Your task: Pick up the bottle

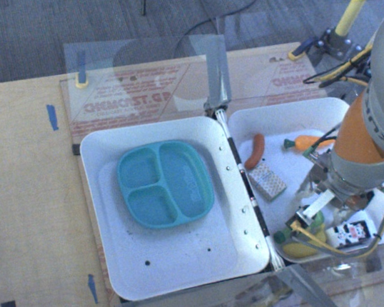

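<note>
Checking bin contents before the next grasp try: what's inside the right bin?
In the right bin: a sausage, a patterned block, a carrot, a banana. The arm covers the rest, so no bottle can be picked out.

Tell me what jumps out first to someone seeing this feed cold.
The teal divided plate stands out most, lying alone in the left bin. Next comes the grey arm with its orange band, reaching from the right down into the right bin. That bin is cluttered: a sausage near the divider, a carrot at the back, and a banana at the front.
</note>
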Controlling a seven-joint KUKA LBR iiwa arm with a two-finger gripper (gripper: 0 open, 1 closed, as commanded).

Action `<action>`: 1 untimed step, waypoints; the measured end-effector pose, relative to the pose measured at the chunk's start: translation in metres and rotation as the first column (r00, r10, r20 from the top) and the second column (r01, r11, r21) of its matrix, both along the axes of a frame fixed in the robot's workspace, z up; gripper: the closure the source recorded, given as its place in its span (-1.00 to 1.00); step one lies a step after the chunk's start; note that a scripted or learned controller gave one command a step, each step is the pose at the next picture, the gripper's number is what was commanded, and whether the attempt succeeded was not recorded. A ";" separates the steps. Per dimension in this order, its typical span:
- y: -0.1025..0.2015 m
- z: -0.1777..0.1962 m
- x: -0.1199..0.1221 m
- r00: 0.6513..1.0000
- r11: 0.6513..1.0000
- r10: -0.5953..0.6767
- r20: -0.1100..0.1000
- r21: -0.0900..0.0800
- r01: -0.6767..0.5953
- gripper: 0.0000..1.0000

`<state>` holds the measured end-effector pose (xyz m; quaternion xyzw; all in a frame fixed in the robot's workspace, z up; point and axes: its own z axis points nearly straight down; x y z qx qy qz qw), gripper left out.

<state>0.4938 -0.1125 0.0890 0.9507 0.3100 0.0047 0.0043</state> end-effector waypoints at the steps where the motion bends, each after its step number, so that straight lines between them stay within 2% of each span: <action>1: 0.015 0.000 -0.010 0.904 0.904 0.428 -0.002 -0.003 -0.428 -1.00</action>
